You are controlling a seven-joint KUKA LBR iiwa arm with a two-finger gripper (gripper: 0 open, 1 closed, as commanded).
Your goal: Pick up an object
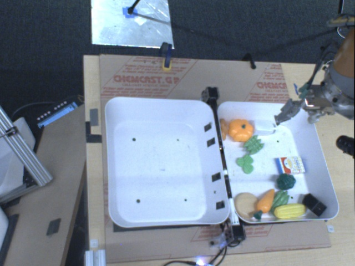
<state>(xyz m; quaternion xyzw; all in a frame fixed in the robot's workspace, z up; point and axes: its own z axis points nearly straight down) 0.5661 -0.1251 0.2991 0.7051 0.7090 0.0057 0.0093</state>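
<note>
Tool [282, 117] hanging over right bin's [320, 148] upper edge, finger state not discernible, nothing seen in its grip, orange pumpkin [241, 130] lying just left of it, carrot [265, 200] and corn [288, 210] resting near front corner, left bin [119, 148] sitting alongside on worktop [91, 165].

A: What is showing of the arm [339, 87] at the right edge?

B: A rounded grey housing is catching the light, and an orange band is peeking out just above it.

A: And the end of it?

B: The gripper [284, 117] is showing as grey metal, narrowing toward its tip. A small reddish spot is glowing on the block behind it.
</note>
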